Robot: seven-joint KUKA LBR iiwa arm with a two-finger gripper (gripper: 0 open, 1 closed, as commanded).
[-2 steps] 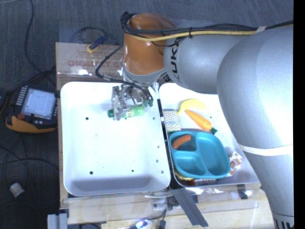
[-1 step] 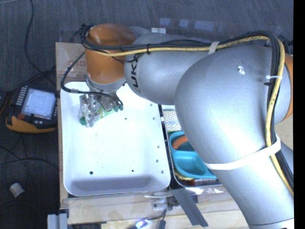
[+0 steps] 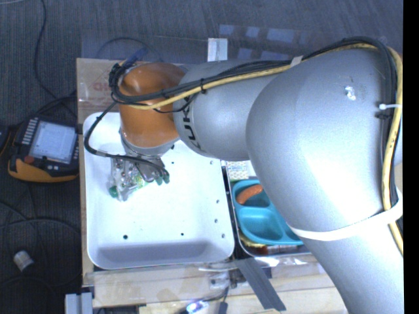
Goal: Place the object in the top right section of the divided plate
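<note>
Your end effector point(image 3: 128, 183) hangs over the upper left part of the left white bin point(image 3: 157, 241), with a small green object point(image 3: 141, 182) at its fingertips, though you cannot tell whether the fingers pinch it or merely stand around it. The grey arm point(image 3: 294, 136) with its orange band point(image 3: 147, 106) stretches in from the right, covering much of the right bin, where the blue divided plate point(image 3: 265, 218) lies with an orange piece point(image 3: 251, 193) in its upper part.

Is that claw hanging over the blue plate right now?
No, the claw is over the left white bin, while the blue divided plate lies in the other bin, beneath the arm.
</note>
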